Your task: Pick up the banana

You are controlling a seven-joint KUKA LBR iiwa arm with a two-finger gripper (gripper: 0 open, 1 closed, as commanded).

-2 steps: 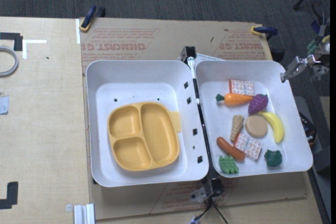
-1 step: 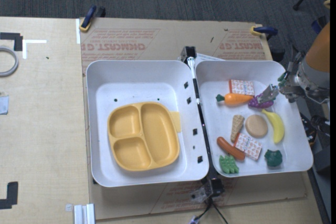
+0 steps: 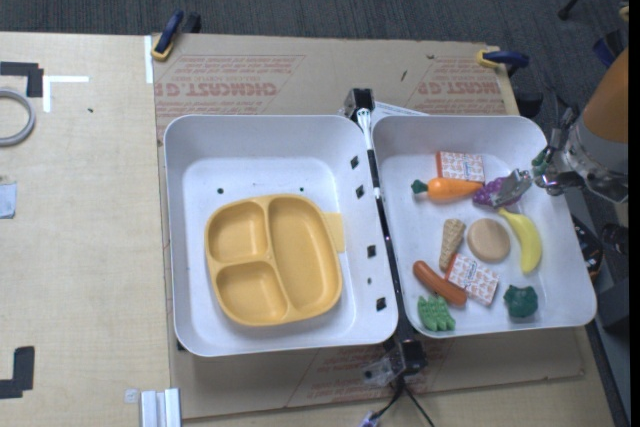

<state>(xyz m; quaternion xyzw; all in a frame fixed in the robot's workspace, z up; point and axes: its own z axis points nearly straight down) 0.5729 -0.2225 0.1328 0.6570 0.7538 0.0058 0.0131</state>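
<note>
The yellow banana (image 3: 526,240) lies in the right bin (image 3: 400,147), near its right wall, with its tip pointing up-left. My gripper (image 3: 513,184) reaches in from the right and hovers just above the banana's upper end, over a purple toy (image 3: 490,196). Nothing shows held in it. The arm's grey wrist (image 3: 590,160) sits over the bin's right rim.
The right bin also holds a carrot (image 3: 450,187), two red-and-white packets (image 3: 460,165), a cone (image 3: 452,240), a tan round (image 3: 488,240), a sausage (image 3: 438,281) and green toys (image 3: 520,300). A yellow divided plate (image 3: 272,260) lies in the left bin (image 3: 190,215).
</note>
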